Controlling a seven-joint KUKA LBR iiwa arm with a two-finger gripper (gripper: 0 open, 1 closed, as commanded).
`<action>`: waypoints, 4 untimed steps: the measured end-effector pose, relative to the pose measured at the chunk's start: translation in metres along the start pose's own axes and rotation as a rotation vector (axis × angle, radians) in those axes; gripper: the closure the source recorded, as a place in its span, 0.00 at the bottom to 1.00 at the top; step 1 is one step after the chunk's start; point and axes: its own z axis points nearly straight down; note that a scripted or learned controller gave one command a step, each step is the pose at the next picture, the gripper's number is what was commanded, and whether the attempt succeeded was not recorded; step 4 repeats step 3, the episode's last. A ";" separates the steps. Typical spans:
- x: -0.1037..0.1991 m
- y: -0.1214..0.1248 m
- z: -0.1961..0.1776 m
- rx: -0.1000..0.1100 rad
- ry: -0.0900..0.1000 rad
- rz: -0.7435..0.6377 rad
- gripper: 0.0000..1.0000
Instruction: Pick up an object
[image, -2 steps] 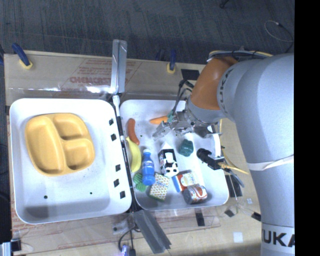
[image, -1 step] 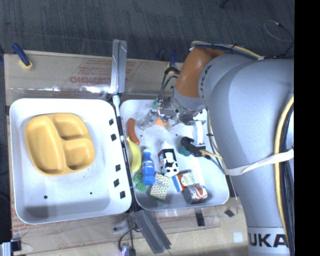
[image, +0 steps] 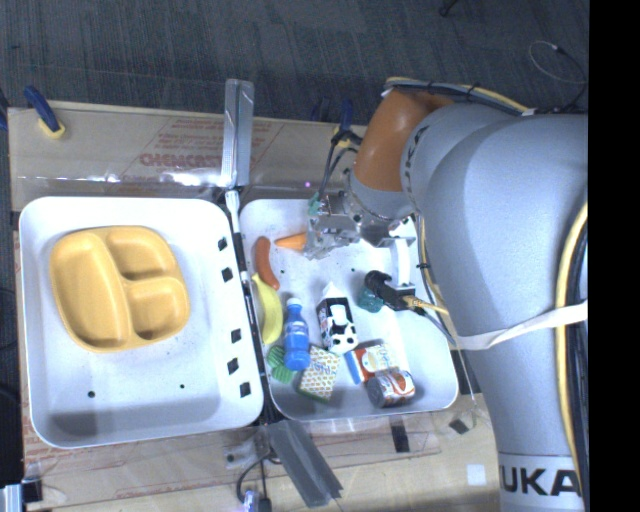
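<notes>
Orange carrot piece (image: 291, 240) is lying at the right bin's (image: 440, 352) far end, just beside the gripper (image: 328, 232). You're looking at the approach step; finger state I cannot tell. Next you're needing a descent centred over it, then a close.

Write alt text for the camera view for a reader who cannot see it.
A grey robot arm reaches from the right, its gripper low over the right bin, near an orange carrot among small items including a banana and blue bottle. The left bin holds a yellow divided tray.
</notes>
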 end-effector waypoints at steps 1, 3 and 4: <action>-0.013 0.002 -0.131 -0.018 0.004 0.241 1.00; -0.001 -0.010 0.008 -0.016 0.003 0.117 0.00; -0.001 -0.010 0.008 -0.016 0.003 0.117 0.00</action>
